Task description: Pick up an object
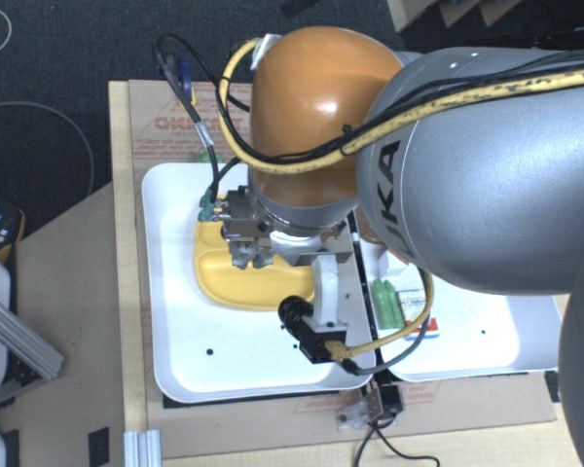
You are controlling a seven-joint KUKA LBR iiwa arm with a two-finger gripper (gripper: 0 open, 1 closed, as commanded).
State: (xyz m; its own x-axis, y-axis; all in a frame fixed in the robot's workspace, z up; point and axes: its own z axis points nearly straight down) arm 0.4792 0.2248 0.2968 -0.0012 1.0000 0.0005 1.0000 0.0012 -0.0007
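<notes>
Hand [245, 241] position was read from the grey wrist block seen low over the left bin, directly above a yellow object; whether it was spread or pressed together could not be told, since the wrist covered it from above.

The arm [467, 154] was seen reaching in from the right, its grey link and orange band [316, 86] hiding much of both bins. The desk [136, 261] was seen as a pale board carrying the two trays. The left bin [175, 339] was largely bare white along its near and left sides. Of the right bin [487, 343], a near strip was visible past the arm.

The yellow object [243, 280], a rounded, smooth-looking piece, lay in the middle of the left bin, partly beneath the wrist, with its lower edge exposed. A small green item [386, 307] with a red-and-white scrap beside it was seen in the right bin, near the dividing wall.

The step in hand was judged to be the descent or closing over the yellow object. For this to be done well, the grip would need to be centred across the narrower span of the piece, since a curved, glossy surface could slip out. A firm closure should be confirmed before any lift, and the lift should be kept straight up and slow, clear of the bin wall.
</notes>
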